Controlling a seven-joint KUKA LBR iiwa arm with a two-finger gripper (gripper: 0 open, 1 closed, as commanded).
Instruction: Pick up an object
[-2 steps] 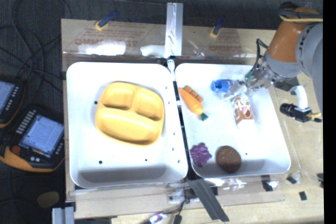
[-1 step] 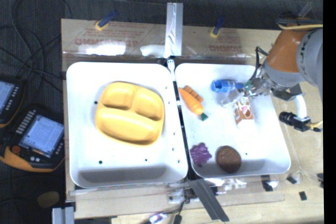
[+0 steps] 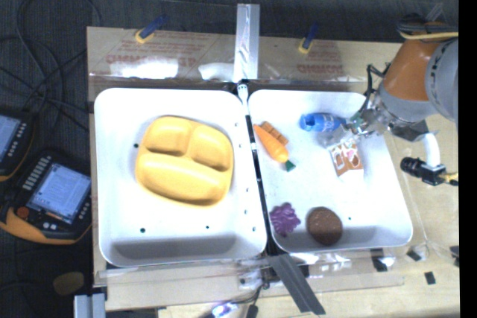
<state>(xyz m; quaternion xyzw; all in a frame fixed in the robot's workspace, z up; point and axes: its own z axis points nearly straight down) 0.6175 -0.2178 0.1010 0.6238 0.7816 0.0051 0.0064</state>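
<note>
Near edge, right bin point(image 3: 387, 182): brown ball point(image 3: 324, 225) and purple toy point(image 3: 284, 219) beside it.
Left bin point(image 3: 112, 182): one big yellow tray point(image 3: 185, 159) mid-bin.
Right bin, middle: carrot point(image 3: 273, 143) by the divider; clear packet point(image 3: 346, 158) to its right.
Far right: my gripper point(image 3: 363, 122) low just beside the blue bottle point(image 3: 322, 121); whether anything is held, I cannot tell.

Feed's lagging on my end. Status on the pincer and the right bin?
Pincer over right bin, upper right corner. Blue bottle and small packet beside it, nothing visibly gripped. Carrot, purple piece, brown ball lie apart.
</note>
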